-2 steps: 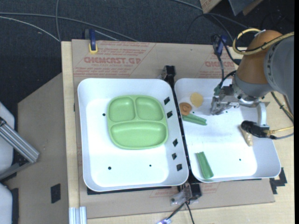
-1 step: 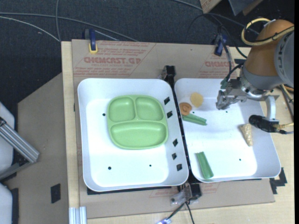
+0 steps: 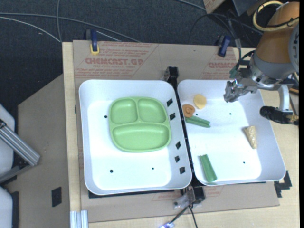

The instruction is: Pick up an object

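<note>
My pincer hangs over the far side of the right bin, nothing in it that I can see.

My pincer (image 3: 231,95) sits above the right bin (image 3: 266,170), near its far edge; whether it is released or clenched I cannot tell from this slant. The nearest pick, I judge, is the yellow piece (image 3: 200,100), just to the view's left of me, with the orange slice (image 3: 189,110) touching or just beside it and a green stick (image 3: 197,122) below them, long axis running left to right across the view. A beige wedge (image 3: 251,136) lies nearer the front on the view's right; a second green stick (image 3: 207,167) lies near the front rim, pointing front to back. The left bin (image 3: 95,175) holds a green tray (image 3: 139,124).
</note>
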`<state>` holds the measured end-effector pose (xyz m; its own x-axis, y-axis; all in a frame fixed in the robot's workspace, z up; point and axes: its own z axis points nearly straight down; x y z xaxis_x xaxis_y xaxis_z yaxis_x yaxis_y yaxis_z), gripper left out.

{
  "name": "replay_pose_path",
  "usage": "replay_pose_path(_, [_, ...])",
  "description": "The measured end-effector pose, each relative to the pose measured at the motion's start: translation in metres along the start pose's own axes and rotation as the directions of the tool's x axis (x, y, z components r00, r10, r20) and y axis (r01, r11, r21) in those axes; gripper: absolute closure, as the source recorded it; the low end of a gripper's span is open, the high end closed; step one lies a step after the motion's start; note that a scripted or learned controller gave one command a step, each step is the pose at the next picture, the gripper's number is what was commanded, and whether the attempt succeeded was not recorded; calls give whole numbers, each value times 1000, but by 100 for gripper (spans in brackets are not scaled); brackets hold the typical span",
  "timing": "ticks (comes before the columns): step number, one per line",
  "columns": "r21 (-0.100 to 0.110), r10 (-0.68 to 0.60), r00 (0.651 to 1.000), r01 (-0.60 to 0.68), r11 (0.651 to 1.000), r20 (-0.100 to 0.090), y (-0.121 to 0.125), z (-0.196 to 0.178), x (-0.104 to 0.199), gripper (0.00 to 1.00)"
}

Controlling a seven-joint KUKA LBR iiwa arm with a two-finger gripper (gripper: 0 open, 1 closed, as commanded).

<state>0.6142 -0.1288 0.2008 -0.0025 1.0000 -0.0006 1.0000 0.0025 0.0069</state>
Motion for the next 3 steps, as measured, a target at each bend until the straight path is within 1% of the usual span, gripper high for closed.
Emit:
replay_pose_path(1, [-1,1,1000,-1,1000,1,2,-55,0,100])
replay_pose_path(2, [9,-3,1000,3,1000,-3,1,-42,50,100])
replay_pose_path(3, [8,-3,1000,3,1000,-3,-7,-50,103,100])
